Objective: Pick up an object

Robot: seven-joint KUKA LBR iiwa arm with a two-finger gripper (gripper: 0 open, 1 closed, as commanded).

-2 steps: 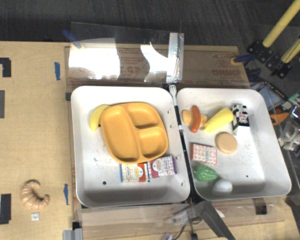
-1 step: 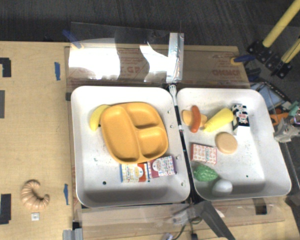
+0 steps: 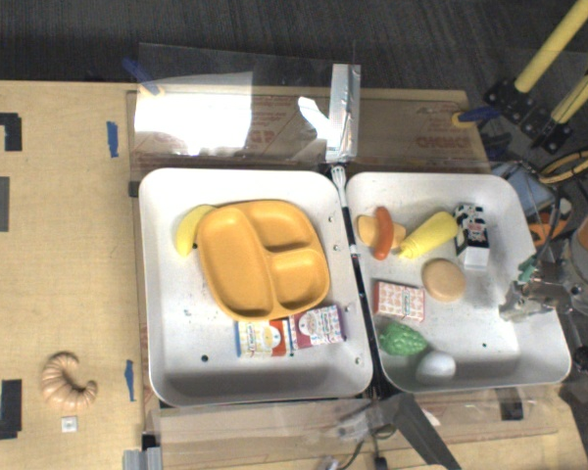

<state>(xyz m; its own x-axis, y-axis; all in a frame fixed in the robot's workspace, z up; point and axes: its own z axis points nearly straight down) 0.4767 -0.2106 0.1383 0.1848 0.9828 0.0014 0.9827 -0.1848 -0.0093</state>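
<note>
Yellow plastic bottle-shaped toy (image 3: 429, 234) lying in rt bin, long axis diagonal, pointing lower-left. Metal two-finger gripper (image 3: 525, 297) near rt wall; grip state: cannot tell.

Two white bins (image 3: 157, 262) — the left holds an orange-yellow divided tray (image 3: 263, 258) over a yellow banana (image 3: 187, 229); the right holds a yellow bottle (image 3: 428, 234), a black-and-white cow-patterned carton (image 3: 471, 229), a green leafy piece (image 3: 403, 340) — and a tan bun (image 3: 443, 280)

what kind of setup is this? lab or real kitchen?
Most likely a robot lab grasping bench, not a kitchen. Two shallow white bins sit side by side on a taped board, holding toy food such as a yellow divided tray, and a gripper reaches in over the right bin.
</note>
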